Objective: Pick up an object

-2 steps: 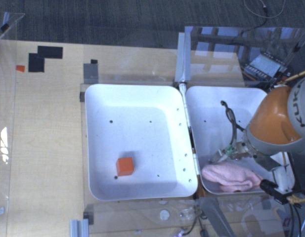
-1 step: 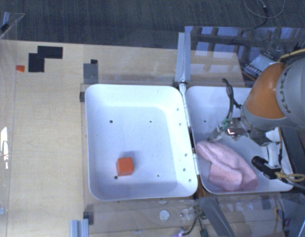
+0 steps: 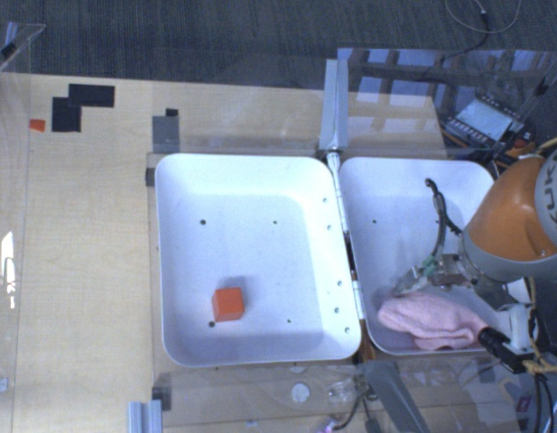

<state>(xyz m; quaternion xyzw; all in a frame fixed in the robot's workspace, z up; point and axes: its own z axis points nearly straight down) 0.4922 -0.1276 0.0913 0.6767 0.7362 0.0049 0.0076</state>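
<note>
Over in the left bin [image 3: 183, 197] there's an orange block [image 3: 228, 304] sitting loose near the front, well apart from the arm, so it's probably not what's being gone for. The right bin [image 3: 386, 197] has a pink cloth [image 3: 431, 323] bunched against its front wall. The gripper [image 3: 421, 278] hangs just above and beside the cloth, maybe touching it, and honestly I can't tell if it's got anything.
</note>
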